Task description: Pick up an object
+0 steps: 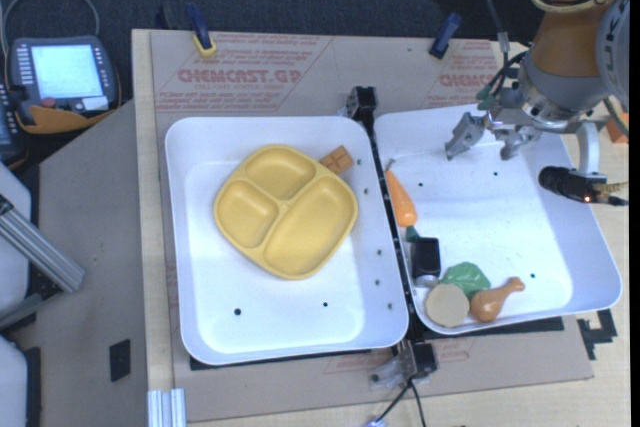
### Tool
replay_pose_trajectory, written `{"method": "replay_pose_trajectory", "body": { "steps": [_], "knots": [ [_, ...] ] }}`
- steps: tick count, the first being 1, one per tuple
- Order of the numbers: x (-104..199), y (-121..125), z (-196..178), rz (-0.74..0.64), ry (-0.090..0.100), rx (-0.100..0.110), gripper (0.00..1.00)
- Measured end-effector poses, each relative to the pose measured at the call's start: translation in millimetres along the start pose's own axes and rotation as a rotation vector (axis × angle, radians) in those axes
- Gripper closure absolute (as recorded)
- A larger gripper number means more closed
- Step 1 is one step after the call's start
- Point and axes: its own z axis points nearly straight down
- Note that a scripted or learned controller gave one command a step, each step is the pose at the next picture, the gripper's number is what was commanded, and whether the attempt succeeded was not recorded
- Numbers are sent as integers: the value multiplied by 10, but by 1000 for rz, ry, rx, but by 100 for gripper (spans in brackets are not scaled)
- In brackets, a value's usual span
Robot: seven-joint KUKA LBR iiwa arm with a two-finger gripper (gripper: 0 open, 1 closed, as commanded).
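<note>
End effector (pixel 483 137) spread, gripping nothing, above the right bin's (pixel 590 245) far end.
Nothing picked yet: carrot (pixel 402 199), drumstick (pixel 495 298) and the other items lie well apart near its front-left edge.

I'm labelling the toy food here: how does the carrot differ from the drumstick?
The carrot is bright orange and tapers to a point; the drumstick is duller brown with a bulbous end and a thin handle. The carrot lies along the right bin's left wall, roughly lengthwise; the drumstick lies slanted near that bin's front edge, beside a green piece. Both lie flat in the right bin.
</note>
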Motion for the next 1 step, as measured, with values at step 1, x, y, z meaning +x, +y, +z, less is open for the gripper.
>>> {"method": "replay_pose_trajectory", "body": {
  "steps": [1],
  "knots": [
    [3, 32, -92, -3, -2, -15, 0]
  ]
}}
